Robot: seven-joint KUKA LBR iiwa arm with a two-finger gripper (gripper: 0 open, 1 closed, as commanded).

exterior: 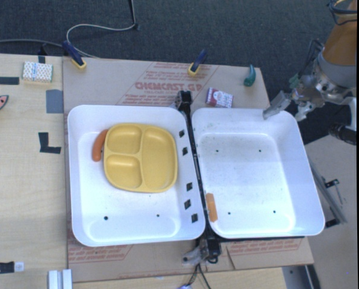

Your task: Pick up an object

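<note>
The gripper (289,105), fingers spread and holding nothing, hovers at the right bin's (287,179) far corner, well apart from the orange sausage (211,207) lying lengthwise along its left wall

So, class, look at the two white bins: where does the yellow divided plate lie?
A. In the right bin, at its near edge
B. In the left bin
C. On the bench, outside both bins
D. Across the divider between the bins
B: the yellow divided plate lies wholly inside the left bin, with an orange sausage-shaped piece at its left edge, short of the divider.
</note>
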